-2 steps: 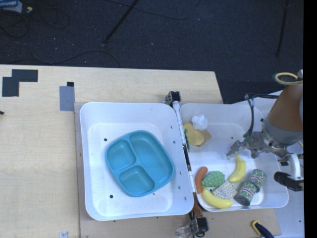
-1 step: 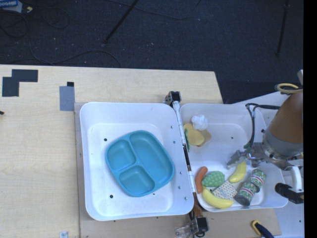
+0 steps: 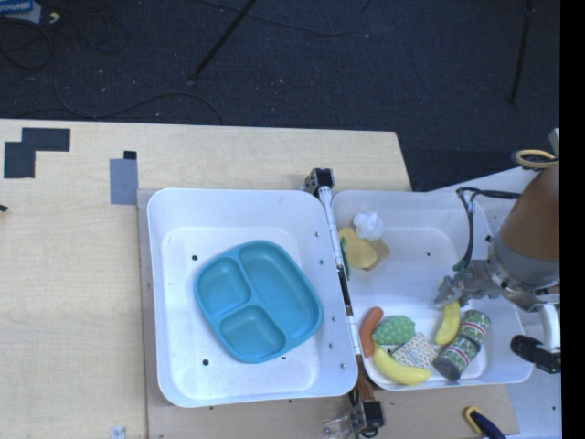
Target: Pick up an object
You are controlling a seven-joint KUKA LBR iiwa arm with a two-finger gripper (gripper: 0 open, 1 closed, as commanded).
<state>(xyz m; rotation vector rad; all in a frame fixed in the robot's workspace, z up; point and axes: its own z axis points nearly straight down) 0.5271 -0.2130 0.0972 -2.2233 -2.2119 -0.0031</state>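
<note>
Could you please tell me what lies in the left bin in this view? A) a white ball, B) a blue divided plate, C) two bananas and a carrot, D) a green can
B: the blue divided plate lies flat in the left bin, while the bananas, the carrot and the can sit in the right bin.
</note>
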